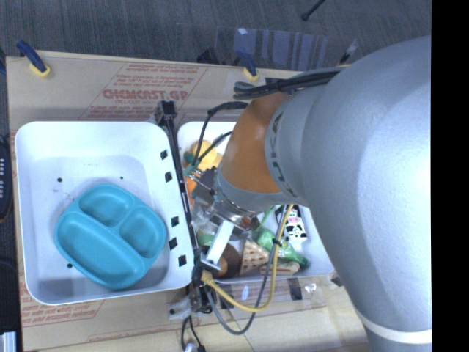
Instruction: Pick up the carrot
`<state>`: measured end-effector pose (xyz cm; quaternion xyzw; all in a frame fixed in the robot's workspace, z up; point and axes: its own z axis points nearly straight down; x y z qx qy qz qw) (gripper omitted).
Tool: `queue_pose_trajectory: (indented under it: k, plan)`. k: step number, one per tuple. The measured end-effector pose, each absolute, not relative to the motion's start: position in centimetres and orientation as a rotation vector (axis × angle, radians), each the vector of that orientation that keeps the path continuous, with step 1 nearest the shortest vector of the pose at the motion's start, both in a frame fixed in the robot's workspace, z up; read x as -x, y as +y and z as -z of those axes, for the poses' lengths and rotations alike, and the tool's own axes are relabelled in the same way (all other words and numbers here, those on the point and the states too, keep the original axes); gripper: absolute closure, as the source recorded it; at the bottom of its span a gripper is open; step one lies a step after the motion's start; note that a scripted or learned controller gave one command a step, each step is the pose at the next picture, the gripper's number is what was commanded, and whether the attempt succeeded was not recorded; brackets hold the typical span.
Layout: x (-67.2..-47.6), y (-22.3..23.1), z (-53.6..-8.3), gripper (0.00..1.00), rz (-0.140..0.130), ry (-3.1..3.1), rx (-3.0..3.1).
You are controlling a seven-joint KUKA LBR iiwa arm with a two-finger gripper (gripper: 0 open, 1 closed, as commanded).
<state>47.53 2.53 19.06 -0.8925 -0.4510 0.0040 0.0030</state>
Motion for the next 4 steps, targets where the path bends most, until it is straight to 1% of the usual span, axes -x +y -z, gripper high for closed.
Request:
queue_pose_trajectory:
  k: [1,2,3,4]
  plan:
    - [-48.3,-1.1,-19.0,1.00,-0.016,-0.724,3.051]
    - [-47.7,2.5,-27.1,1.00,-0.007,-0.399,3.108]
    - [-47.5,11.9,-24.3,1.00,-0.020,-0.351,3.119]
    - [-47.6,11.6,-25.4,1.00,-0.027,-0.361,3.123]
